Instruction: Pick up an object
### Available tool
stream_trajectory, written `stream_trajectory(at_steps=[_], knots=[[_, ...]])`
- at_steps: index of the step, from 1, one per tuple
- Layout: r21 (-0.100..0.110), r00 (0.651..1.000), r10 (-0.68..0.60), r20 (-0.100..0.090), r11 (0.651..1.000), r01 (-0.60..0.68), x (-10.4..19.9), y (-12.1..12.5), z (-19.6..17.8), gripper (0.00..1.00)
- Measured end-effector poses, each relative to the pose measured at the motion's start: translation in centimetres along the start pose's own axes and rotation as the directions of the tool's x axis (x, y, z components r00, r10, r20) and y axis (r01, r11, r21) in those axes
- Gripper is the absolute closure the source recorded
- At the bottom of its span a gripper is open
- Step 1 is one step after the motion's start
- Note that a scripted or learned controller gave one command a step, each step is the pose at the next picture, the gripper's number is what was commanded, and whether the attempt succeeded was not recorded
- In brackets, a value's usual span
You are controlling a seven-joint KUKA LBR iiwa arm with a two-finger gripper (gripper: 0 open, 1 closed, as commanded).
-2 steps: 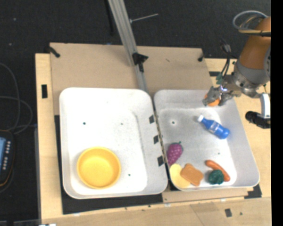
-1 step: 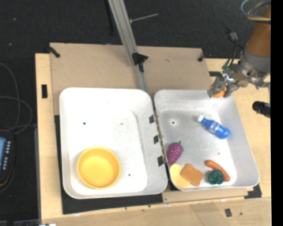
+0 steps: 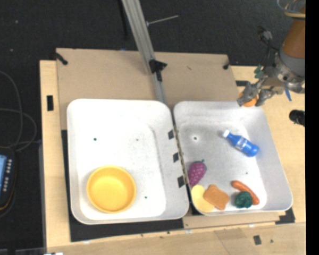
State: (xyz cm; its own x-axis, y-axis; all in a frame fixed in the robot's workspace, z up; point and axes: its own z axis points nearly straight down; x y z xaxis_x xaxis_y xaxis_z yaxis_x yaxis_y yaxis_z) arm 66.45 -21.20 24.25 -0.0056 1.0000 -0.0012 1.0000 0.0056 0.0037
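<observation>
Bowl point(image 3: 111, 188), yellow and round, sits in the near part of the left bin point(image 3: 117, 116), well apart from everything else. Across the divider, the right bin point(image 3: 202, 121) holds the likelier targets: purple grapes point(image 3: 196, 170) just beside the divider, a pale yellow piece point(image 3: 198, 196) touching a toast-coloured slice point(image 3: 217, 196) at the near rim, a green item point(image 3: 243, 200) against an orange carrot point(image 3: 245, 189), and, farther back on its own, a blue bottle point(image 3: 241, 144). The gripper point(image 3: 253, 95) hangs over the far right corner of that bin, with something small and orange at its tip; it looks pinched there, but I cannot tell for certain whether the jaws are closed on it or how far apart they stand.

If that orange bit is not a true catch, the bottle seems the best choice, since it lies alone with bare floor on all sides. It lies flat, its long axis running on a slant from far-left to near-right, the white cap end pointing toward the far-left. To grasp it well, the arm should come down over the middle of the blue body, turn the wrist so the jaws close across the short width and not along the length, and descend straight, because a round body may roll if nudged from one side
</observation>
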Motion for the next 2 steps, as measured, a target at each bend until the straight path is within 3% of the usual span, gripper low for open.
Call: stream_trajectory(at_steps=[2], knots=[[0.003,1.000,0.000,-0.001,1.000,0.000,10.0,-3.2,0.0,1.00]])
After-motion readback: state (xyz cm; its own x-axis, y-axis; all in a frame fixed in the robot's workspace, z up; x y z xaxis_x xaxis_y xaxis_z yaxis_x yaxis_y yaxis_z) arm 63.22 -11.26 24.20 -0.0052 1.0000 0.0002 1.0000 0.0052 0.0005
